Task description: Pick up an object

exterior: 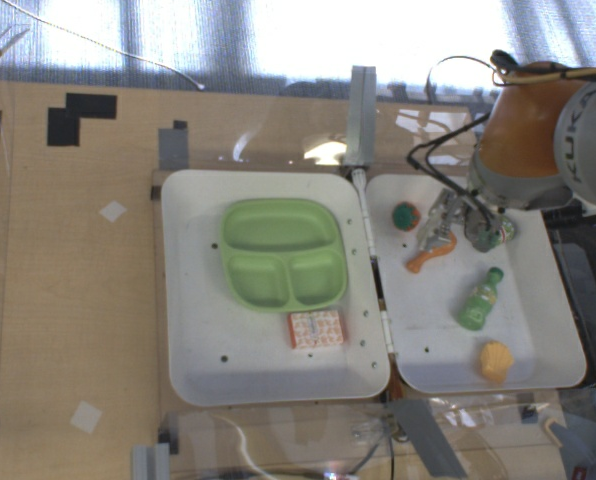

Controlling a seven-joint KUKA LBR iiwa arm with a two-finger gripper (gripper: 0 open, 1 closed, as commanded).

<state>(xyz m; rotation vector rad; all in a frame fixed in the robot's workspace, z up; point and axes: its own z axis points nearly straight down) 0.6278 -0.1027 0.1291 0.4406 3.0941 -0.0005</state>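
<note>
Gripper [440,236] over orange piece [430,255], near right bin's [568,353] far edge

Fixed overhead slant across both bins [178,268]

bright | overexposed glare along top | soft shadows | slightly blurry

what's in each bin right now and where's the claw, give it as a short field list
left bin: green divided plate in the middle, small patterned box just below it
right bin: small green ball top left, orange curved piece, green bottle lying tilted, yellow lump near the bottom edge
claw: low over the upper part of the right bin, right by the orange curved piece
held: nothing clearly between its tips
arm: reaches in from the right
</note>
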